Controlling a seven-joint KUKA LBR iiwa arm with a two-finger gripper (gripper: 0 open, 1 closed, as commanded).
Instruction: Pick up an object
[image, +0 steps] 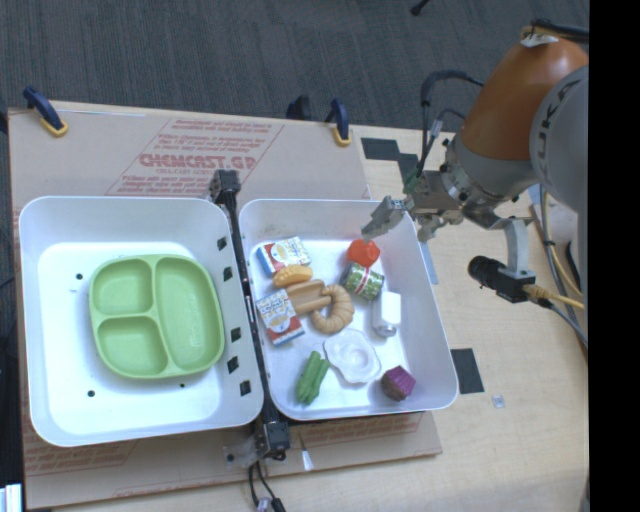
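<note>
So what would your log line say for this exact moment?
arm: above right bin's far right corner | claw: holding nothing | right bin: toys untouched | left bin: green plate

Take the right bin (425, 330) as your landmark; all your candidate objects lie inside it. At its back-left you have a small carton (283, 254), with a bread roll (294, 275) touching it in front. Toward the back-right stands a red-lidded green jar (364, 270), tilted. In the middle you see a hot dog (306, 296) touching a pretzel ring (333, 309), and a flat packet (277, 316) left of them. Nearer the front lie a green pod (312, 377), a clear cup (352, 357) and a purple piece (398, 382). A white bottle (387, 312) lies by the right wall.
</note>
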